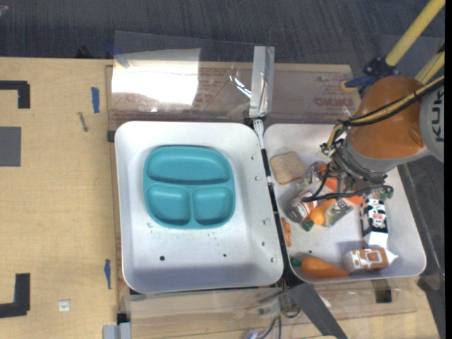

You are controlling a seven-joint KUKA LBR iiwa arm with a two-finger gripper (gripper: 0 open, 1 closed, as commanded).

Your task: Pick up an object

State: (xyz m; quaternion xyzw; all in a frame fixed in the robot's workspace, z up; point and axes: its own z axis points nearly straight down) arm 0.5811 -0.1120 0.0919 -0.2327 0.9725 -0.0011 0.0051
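The bench [56, 210] holds two white bins. The left bin [134, 260] has a blue tray [189, 186]. The claw [332, 202] is low in the right bin [413, 256], among toys; I cannot tell its grip. A carrot [321, 265] lies near the front.

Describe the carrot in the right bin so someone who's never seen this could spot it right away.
Find the right-hand white bin, under the arm. Along its near edge lies the carrot, just left of a small carton. It is long, orange and tapered, with a dark green tip at its left end.
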